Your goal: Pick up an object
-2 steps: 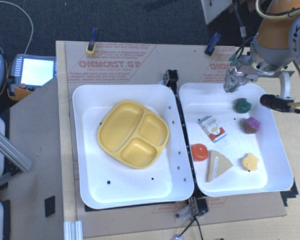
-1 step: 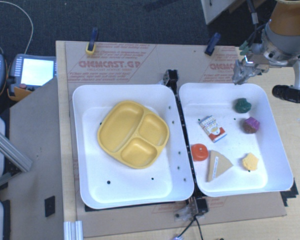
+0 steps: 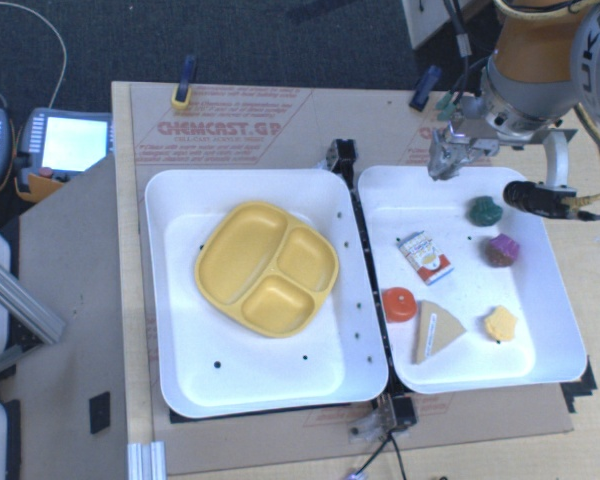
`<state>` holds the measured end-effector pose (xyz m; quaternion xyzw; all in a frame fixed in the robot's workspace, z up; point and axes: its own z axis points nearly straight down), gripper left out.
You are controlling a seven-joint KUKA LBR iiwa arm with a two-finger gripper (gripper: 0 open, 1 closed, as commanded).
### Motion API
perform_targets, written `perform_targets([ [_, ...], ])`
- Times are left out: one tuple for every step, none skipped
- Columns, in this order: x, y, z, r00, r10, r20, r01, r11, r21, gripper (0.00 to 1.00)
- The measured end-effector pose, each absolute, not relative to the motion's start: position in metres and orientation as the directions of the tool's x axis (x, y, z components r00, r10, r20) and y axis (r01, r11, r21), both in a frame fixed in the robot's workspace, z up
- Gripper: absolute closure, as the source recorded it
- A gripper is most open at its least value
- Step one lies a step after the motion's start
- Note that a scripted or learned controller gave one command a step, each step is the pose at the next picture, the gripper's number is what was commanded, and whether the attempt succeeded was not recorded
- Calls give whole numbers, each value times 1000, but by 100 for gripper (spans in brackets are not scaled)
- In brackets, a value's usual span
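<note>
Grey gripper [image 3: 446, 164] hovers over right bin [image 3: 555, 363], finger state unclear; nothing visibly held, six objects left.

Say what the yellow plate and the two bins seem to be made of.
Yellow plate: likely molded plastic, matte; uniform color, soft rounded dividers between three compartments. Left bin and right bin: probably thin formed plastic, slightly glossy white; rounded corners and faint sheen on the rims.

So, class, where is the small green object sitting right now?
The green object lies in the right bin, near its far right corner, just behind the purple object and right of the pincer.
</note>
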<state>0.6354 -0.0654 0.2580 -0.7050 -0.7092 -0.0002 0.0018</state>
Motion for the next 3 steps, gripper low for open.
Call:
perform_targets([
  [617,-19,242,-5,1000,3,1000,5,-4,100],
  [597,40,235,-6,1000,3,1000,6,-4,100],
  [575,78,236,-5,1000,2,1000,5,-4,100],
])
